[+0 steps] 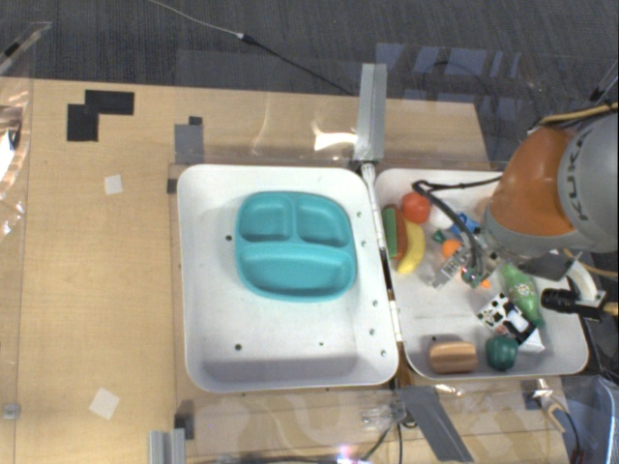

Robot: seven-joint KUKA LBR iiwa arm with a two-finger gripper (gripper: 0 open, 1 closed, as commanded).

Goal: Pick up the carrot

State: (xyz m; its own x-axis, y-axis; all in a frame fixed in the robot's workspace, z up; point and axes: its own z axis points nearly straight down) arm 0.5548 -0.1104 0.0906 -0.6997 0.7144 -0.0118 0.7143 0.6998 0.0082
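the small orange carrot point(451, 250) lies just left of the hand point(471, 271).

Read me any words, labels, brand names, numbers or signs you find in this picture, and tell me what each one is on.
"KU": large dark letters on the grey arm at the right edge of the camera view; the word is cut off by the frame.
Black-and-white patterned block in the right bin: a pattern, no readable text.
Black L-shaped mark on the bench: a shape, not a letter I can confirm.
Nothing else is legible.
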